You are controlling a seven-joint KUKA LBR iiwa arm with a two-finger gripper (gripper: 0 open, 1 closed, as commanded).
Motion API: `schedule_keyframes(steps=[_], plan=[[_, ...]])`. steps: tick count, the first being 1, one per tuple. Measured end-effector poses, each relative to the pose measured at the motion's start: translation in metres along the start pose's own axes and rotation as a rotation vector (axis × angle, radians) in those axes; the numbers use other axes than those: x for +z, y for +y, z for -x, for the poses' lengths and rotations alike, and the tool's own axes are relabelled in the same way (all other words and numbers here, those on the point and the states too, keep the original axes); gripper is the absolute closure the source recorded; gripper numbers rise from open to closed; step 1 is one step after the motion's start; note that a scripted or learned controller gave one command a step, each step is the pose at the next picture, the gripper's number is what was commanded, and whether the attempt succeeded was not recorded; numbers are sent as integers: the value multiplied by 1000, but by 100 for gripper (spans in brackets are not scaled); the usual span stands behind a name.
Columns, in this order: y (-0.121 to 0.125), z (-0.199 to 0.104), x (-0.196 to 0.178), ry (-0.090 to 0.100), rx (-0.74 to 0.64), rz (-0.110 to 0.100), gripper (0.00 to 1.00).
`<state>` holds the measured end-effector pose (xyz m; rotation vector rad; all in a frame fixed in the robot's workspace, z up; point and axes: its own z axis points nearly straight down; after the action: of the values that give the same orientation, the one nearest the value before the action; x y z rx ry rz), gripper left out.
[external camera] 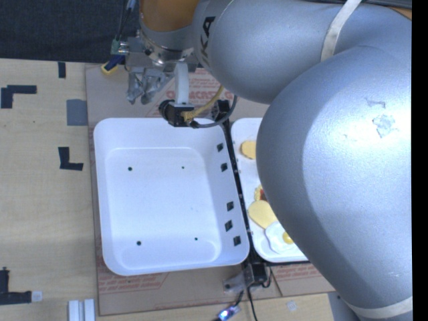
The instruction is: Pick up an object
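Robotics lab: marked bench, white bins.

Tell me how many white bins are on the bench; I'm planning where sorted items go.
2. The left bin lies in full view; the right bin sits beside it, mostly hidden under the arm.

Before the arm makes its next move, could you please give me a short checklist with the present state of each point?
1. Gripper above a bin: not ok, it hangs beyond the far rim of the left bin.
2. Object in the gripper: not ok, none seen there.
3. Objects to pick: ok, yellow pieces and a white piece lie in the right bin.
4. Clear sight of the right bin: not ok, the arm covers most of it.
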<state>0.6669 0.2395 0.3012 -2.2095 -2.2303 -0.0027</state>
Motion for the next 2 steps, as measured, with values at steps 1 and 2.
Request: schedule_keyframes(steps=[1, 2], plan=[[2, 5, -105, 1, 6, 10, 100], [0, 11, -241, 2, 5, 15, 100]])
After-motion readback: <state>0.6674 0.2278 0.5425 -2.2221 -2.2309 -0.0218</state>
